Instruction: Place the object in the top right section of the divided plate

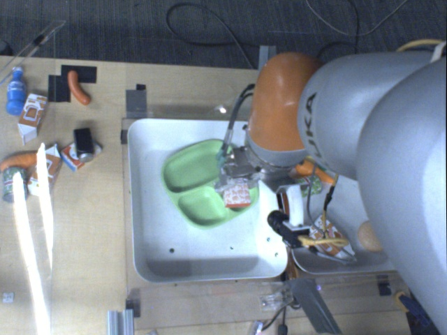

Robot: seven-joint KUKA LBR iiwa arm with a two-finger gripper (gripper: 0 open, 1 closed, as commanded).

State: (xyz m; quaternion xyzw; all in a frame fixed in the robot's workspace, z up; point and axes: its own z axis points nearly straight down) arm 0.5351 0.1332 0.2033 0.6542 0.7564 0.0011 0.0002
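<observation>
Looks like it's most of the way there: the hand [236, 167] is down over the green divided plate [190, 167] in the left bin [150, 208], with a small red-and-white packet [238, 195] right under it at the plate's right edge. Can't tell from here if the hand is gripping the packet or has let go, so I'd guess release and pull-back are what's left.

Single fixed camera above bench [77, 208], looking down at a slant, close on left bin [150, 208], arm [377, 131] entering from right
</observation>
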